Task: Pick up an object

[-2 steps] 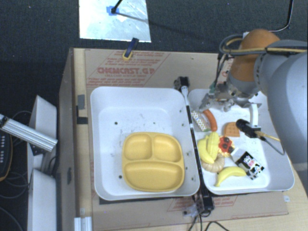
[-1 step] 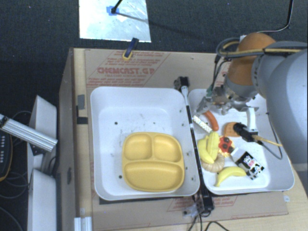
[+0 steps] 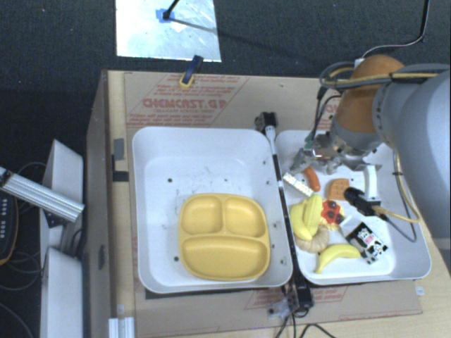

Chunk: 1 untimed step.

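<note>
Camera view: the hand (image 3: 320, 157), its state not discernible, is poised above an orange carrot (image 3: 311, 180), judged light, rigid, smooth, best gripped across its middle.

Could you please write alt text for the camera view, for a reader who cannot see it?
A grey robot arm with an orange band reaches from the right, its gripper low over the right bin, which holds small toys including a banana and a carrot. The left bin holds a yellow divided plate.
</note>
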Motion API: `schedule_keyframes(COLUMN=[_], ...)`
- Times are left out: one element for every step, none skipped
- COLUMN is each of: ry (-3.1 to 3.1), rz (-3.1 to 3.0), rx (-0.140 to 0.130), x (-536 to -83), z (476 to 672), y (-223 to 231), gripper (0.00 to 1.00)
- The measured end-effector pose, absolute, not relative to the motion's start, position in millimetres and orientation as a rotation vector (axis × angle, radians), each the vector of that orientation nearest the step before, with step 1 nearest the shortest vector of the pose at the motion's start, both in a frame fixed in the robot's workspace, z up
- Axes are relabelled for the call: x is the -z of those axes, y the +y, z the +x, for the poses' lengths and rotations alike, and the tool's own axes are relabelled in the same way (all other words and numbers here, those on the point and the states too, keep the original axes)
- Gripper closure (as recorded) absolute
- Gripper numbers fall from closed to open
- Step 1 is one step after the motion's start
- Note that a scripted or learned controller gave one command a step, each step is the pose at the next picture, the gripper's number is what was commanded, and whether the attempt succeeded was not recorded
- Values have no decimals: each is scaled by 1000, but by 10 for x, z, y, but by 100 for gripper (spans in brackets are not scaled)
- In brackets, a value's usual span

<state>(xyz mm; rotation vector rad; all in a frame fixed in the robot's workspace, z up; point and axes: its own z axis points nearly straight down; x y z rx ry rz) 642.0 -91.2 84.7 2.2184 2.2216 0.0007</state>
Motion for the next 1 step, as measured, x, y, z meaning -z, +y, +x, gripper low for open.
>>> schedule_keyframes(ry=[2222], rz=[2216], rx=[-3], x=[-956], z=[6429], y=[-912], gripper=[100])
